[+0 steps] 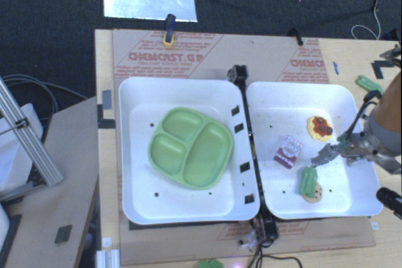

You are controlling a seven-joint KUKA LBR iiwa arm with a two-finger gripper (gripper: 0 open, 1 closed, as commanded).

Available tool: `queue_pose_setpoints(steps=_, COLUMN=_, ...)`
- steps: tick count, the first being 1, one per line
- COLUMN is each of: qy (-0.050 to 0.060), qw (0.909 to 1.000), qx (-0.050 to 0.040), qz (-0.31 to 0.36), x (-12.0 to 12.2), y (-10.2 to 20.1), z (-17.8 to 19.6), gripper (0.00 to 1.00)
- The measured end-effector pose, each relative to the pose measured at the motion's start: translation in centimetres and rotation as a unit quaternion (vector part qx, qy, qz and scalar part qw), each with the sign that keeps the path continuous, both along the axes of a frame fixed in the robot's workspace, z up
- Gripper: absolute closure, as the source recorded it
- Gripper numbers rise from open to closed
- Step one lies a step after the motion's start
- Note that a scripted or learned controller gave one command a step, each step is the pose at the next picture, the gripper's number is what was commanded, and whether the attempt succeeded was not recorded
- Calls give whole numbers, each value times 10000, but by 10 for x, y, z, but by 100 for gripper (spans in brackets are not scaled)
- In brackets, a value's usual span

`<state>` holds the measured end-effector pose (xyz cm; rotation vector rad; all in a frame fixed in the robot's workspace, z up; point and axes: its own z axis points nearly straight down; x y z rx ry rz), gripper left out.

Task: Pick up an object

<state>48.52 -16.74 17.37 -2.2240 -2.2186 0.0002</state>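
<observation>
The right bin point(270, 103) holds three small things. A yellow disc with a red top point(320, 127) lies toward the back right. A small pink and white packet point(287, 151) sits near the middle. A green block point(308, 181) rests against a tan cookie point(313, 193) near the front. My gripper point(334, 156) hangs low over the right side of this bin, just right of the packet and above the green block. It is open, with nothing between its fingers.
The left bin point(135, 103) holds a green divided plate point(190, 147). A black divider with clips point(245, 135) runs between the bins. Cables and green bits lie on the bench at the right point(369, 83).
</observation>
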Motion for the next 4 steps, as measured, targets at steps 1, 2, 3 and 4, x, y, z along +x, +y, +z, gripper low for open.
queue_pose_setpoints(steps=1, qy=-54, qw=10000, qx=-6, qz=69, x=108, y=43, z=-5, gripper=0)
queue_pose_setpoints(steps=2, qy=45, qw=10000, qx=19, qz=5, x=-4, y=56, z=-38, gripper=0)
queue_pose_setpoints(steps=3, qy=-38, qw=10000, qx=-14, qz=35, x=62, y=31, z=-33, gripper=0)
queue_pose_setpoints(steps=4, qy=-9, qw=10000, qx=1, qz=2, x=-1, y=17, z=6, gripper=0)
